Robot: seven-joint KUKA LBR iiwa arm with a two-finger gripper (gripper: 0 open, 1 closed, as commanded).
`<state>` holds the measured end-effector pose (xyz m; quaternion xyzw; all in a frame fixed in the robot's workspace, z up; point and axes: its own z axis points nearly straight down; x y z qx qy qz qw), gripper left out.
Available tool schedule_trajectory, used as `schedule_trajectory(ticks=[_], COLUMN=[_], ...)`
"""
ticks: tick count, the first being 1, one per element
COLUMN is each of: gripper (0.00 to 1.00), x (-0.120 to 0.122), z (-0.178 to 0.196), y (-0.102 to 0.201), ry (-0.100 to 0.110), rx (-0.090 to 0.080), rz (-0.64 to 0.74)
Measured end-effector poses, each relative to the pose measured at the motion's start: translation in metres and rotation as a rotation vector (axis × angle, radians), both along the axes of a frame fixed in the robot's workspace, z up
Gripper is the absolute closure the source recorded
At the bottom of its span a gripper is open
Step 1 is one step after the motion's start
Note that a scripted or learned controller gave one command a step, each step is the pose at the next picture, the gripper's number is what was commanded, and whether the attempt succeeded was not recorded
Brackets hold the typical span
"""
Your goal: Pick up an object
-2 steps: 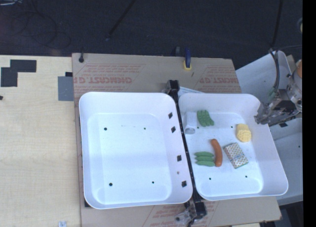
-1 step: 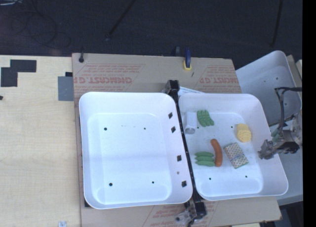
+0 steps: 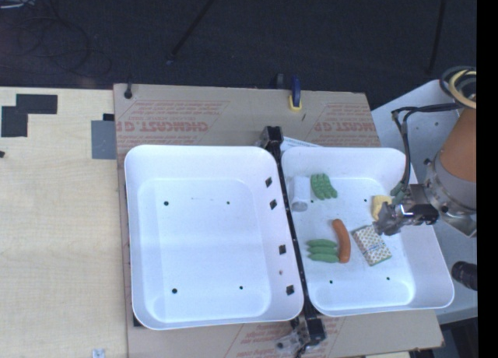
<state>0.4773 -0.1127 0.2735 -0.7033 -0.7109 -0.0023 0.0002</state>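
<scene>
Approach under way: the gripper (image 3: 387, 222), its closure unclear, hovers beside the patterned packet (image 3: 371, 245) near the right bin's (image 3: 424, 290) right edge, awaiting descent.

A pale wooden bench (image 3: 54, 232) fills the left of the view, with dark rectangular patches near its upper left. A brown cardboard sheet (image 3: 233, 119) printed with red lettering lies on it. Two shallow white bins sit side by side on the cardboard, touching along a black clipped seam: the left bin (image 3: 156, 170) and the right bin (image 3: 424, 286). A clamp (image 3: 296, 98) grips the cardboard's far edge.
</scene>
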Motion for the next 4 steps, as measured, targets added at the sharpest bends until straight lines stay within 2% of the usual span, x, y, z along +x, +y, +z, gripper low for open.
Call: schedule_trajectory(ticks=[1,2,3,4], gripper=[1.00,1.00,1.00,1.00], x=[-0.001,0.004,-0.001,-0.001], z=[0.006,0.045,0.087,0.165], y=[-0.006,0.059,0.148,0.220], ry=[0.008,0.002,0.002,-0.001], rx=[-0.002,-0.002,-0.002,-0.002], rz=[-0.010,-0.004,-0.002,-0.003])
